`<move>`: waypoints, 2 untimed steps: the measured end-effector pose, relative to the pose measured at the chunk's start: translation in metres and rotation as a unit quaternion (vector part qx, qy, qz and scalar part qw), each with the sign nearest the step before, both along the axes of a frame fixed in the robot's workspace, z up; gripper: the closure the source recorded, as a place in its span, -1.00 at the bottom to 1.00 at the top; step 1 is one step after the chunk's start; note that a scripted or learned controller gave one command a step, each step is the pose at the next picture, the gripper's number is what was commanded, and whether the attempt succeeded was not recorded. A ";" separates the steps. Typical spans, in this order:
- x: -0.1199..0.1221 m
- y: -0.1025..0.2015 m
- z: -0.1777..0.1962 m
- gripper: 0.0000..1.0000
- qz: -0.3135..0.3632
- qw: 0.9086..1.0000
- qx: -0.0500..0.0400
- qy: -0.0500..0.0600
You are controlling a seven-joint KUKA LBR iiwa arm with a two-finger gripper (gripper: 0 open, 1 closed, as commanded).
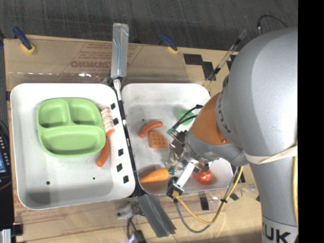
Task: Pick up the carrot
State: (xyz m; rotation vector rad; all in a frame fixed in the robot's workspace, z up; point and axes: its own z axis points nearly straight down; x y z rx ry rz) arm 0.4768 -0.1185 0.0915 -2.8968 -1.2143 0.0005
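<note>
carrot (154, 175) lies against bin (162, 99) wall | pincer (174, 166) low just beside carrot, I think for a side approach | apart or together: I cannot tell

My carrot (154, 175): orange, tapered, flat in the near left corner of the right-hand bin (152, 97), narrow end leftward.

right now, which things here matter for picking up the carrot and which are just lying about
For the job: carrot, in the right bin; gripper, close beside it.

Just lying about: waffle; sausage next to it; tomato; green divided plate; second sausage beside the plate; small striped packet.
</note>
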 end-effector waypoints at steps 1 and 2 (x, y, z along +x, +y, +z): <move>0.012 0.003 0.000 1.00 -0.126 0.992 0.001 0.002; 0.017 0.098 0.100 1.00 -0.190 0.982 0.001 0.001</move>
